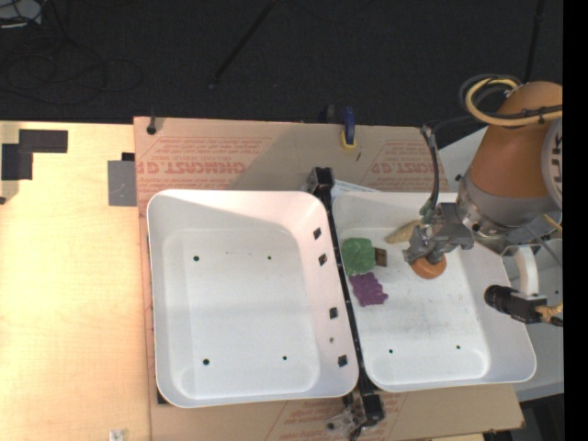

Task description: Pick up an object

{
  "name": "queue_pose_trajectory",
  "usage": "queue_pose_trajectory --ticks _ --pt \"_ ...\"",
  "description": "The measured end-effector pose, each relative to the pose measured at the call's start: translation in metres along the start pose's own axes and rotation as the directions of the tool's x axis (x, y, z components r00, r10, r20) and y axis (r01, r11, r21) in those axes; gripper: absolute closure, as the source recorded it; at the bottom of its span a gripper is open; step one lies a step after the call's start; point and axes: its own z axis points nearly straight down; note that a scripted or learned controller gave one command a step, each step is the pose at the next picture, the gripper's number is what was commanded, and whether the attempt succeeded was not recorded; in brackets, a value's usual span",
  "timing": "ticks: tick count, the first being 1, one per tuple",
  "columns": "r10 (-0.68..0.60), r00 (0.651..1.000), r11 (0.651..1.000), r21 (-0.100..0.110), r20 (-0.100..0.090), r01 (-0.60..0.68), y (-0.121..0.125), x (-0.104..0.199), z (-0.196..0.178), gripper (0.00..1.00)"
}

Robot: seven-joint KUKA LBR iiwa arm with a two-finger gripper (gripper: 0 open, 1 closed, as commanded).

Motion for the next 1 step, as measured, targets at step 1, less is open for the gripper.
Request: queue_pose_trajectory --ticks 1 --pt "0.010 1.000 1.000 0.004 0.002 -0.010 -0.0695 0.0203 0.0288 1.00"
